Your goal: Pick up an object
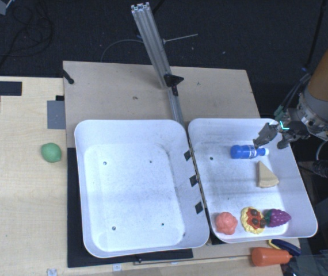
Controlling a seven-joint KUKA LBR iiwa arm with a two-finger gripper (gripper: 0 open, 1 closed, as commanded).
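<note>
Approach step underway, nothing lifted yet. Gripper (pixel 272 135) parked over far right of right bin (pixel 302 211), jaws look spread, nothing held. Blue bottle (pixel 246 152) lying just left of fingertips, probably the target. Next: small shift left, descent, squeeze needed.

Green ball (pixel 52 152) on the wooden bench (pixel 14 183), left of the left bin (pixel 89 132).

I'm seeing two white plastic bins (pixel 130 132). The right one carries a blue plastic bottle (pixel 244 152), a tan wedge (pixel 266 176), an orange-pink lump (pixel 226 223), a yellow-and-red round toy (pixel 252 219) and purple grapes (pixel 278 217). A green ball (pixel 52 152) sits on pale wood.
</note>
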